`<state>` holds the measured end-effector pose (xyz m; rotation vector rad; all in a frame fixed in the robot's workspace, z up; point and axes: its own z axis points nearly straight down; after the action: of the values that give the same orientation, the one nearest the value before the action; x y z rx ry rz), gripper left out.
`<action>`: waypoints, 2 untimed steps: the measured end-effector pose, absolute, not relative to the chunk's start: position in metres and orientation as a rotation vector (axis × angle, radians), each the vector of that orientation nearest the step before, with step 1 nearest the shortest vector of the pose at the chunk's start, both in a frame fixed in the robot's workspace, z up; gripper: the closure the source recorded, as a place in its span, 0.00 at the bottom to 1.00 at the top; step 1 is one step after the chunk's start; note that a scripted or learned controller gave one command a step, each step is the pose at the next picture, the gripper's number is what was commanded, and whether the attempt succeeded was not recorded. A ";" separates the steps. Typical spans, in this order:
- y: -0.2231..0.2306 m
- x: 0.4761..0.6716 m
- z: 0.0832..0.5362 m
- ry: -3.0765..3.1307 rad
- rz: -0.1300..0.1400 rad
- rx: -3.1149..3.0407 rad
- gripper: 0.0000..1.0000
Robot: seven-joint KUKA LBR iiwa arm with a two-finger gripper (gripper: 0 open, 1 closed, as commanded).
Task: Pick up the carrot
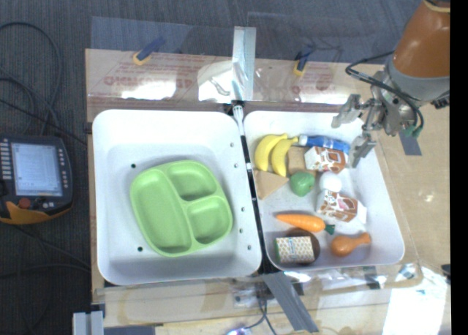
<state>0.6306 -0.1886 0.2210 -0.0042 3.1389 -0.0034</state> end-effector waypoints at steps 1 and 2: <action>-0.140 0.595 0.098 3.127 -0.005 -0.127 0.00; -0.101 0.543 0.099 3.121 -0.005 -0.109 0.00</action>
<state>0.5432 -0.1007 0.0994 -0.1091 3.1214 -0.0048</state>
